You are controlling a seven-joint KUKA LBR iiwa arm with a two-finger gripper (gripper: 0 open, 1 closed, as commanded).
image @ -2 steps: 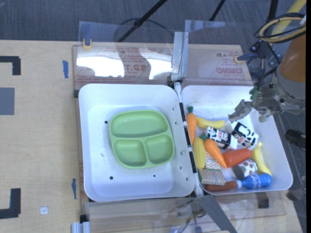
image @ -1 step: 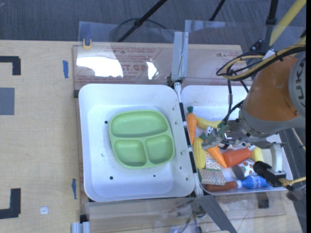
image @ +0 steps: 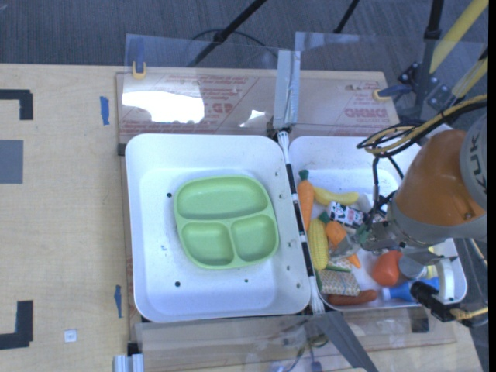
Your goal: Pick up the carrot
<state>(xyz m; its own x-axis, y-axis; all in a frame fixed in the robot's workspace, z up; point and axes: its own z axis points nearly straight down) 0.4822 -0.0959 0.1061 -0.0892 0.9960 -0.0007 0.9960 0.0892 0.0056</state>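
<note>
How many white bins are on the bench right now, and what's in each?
2. The left bin holds a green divided plate. The right bin holds the toy food pile, with the carrot along its left wall; the arm covers part of it, so some items may be hidden.

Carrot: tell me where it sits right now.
The carrot lies in the right bin, against its left wall in the camera view, pointing away from the camera, with the corn cob just below it.

Robotics lab. Light wooden bench [image: 62, 231] with black corner markers and blue tape tabs at frame left. Two white bins [image: 147, 208] behind clear plastic guards [image: 225, 91]. Black tripod legs [image: 256, 10] on grey carpet [image: 93, 14], upper frame. Cabled robot arm [image: 438, 188] at right.
</note>
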